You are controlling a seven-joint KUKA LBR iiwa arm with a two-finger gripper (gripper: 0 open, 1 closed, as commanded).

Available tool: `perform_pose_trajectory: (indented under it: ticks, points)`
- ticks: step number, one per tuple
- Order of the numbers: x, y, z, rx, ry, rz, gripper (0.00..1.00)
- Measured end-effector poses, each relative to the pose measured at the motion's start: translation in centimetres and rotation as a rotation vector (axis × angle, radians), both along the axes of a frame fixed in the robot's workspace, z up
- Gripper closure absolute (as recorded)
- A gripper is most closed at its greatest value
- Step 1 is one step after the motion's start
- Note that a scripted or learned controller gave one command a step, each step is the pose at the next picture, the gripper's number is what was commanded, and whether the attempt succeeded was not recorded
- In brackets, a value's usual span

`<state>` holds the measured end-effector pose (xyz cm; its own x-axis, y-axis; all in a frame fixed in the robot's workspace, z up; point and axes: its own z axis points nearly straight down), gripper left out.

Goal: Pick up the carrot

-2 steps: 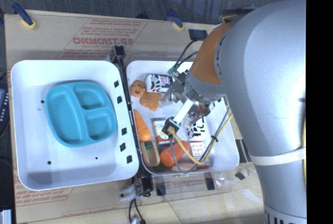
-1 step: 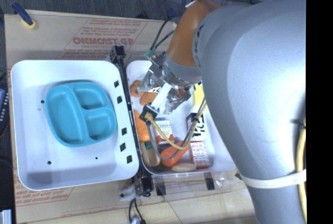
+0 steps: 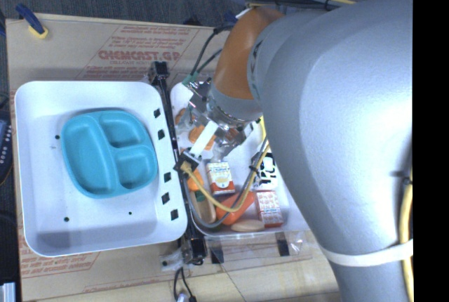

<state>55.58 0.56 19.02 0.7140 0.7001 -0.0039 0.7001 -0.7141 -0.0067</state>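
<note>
The gripper (image 3: 210, 142) was parked low at center frame, presumably lined up for the carrot (image 3: 235, 208) below; jaw state couldn't be told.

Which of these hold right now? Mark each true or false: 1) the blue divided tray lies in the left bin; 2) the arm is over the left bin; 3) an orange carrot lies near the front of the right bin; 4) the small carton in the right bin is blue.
1) True: the blue divided tray lies in the left bin.
2) False: the arm hangs over the right bin, its gripper down among the items there.
3) True: the carrot lies near that bin's front edge.
4) False: the small carton is orange and white.
</note>
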Motion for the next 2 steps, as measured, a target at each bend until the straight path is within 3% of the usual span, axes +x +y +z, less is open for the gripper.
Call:
perform_pose_trajectory:
  ticks: [1, 2]
  points:
    - [3.6, -1.2, 0.1, -0.001, -0.004, 0.116, 0.0]
    - [-5.0, -0.1, 0.0, 0.0, 0.0, 0.199, 0.0]
